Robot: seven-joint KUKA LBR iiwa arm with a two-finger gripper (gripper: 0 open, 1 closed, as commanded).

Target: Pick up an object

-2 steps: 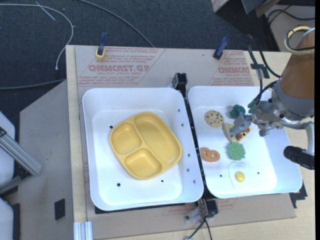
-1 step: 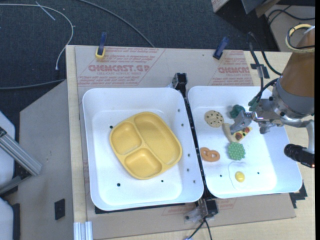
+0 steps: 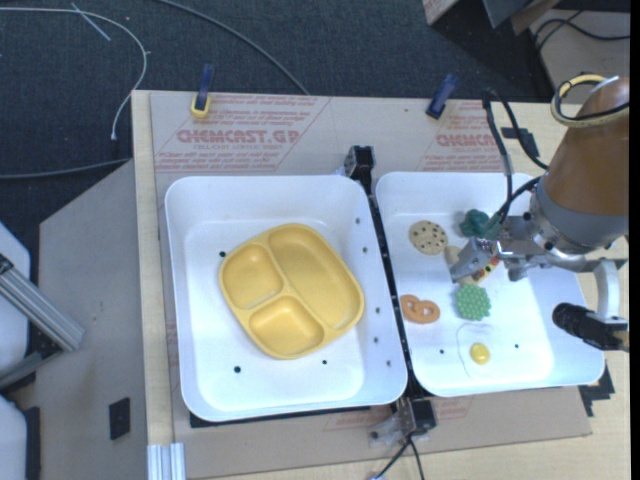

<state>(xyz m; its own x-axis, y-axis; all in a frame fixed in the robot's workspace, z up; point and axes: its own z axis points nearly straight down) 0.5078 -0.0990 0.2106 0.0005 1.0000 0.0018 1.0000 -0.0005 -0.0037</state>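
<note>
Camera view: gripper (image 3: 477, 259) low over right bin (image 3: 530, 368) centre, finger state cannot be told; green object (image 3: 473, 301) just below it; cookie (image 3: 427, 235), pretzel (image 3: 420, 310), yellow piece (image 3: 480, 352); yellow tray (image 3: 290, 288) in left bin (image 3: 200, 368)

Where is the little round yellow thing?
The small round yellow piece lies in the right white bin, near its front edge, just below the bumpy green piece and right of the orange pretzel.

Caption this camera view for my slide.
Gripper low in right bin among toy foods; yellow tray in left bin.
</note>
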